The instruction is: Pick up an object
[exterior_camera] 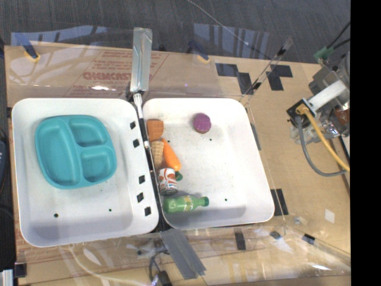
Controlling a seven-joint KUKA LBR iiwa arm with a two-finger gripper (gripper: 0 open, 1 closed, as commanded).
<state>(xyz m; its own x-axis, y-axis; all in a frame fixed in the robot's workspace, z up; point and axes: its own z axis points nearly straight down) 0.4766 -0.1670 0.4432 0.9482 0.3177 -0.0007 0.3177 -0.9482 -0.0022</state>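
In the left bin, left of frame, a teal divided plate is laid flat. It's wide and shallow, so a grab there is likely to be skidded off the rim.

Just right of the centre divider, a waffle cone, a carrot, a small can and a green bottle are bunched against the left wall of the right bin, touching or nearly so. A descent there could be blocked by the wall, two things could be pinched at once, or the round ones could be rolled away.

The purple ball, upper middle, is sat well apart, so it's probably the safest pick, though it could be squirted out sideways.

At right of frame the arm is parked off the bins. Whether the gripper is open or shut can't be told, and nothing is seen held.
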